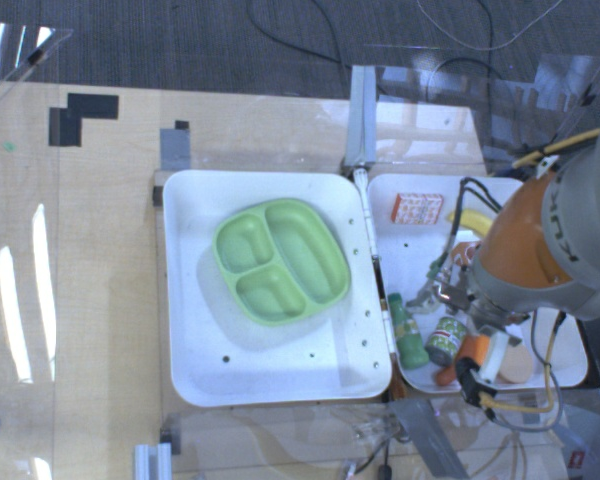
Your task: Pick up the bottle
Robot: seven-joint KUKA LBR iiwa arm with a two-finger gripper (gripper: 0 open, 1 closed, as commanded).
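- Claw [442, 298] hung over right bin [420, 253]; fingers' state — can't tell.
- Green bottle [407, 335] lay along bin's left wall, beside a can [445, 340].
- Prob light, stiff, slick plastic; grab across mid-body.

Two white bins sit on a pale wood-grain counter [80, 268], which carries a few black square marks near its far edge. The left bin [190, 368] holds a light green divided plate [280, 261]. In the right bin [420, 243] are a green bottle [407, 336], a white box printed with a red-orange pattern [417, 208], a can with a green label [444, 340], and small orange and yellow items. The arm [555, 233] is grey with an orange band.
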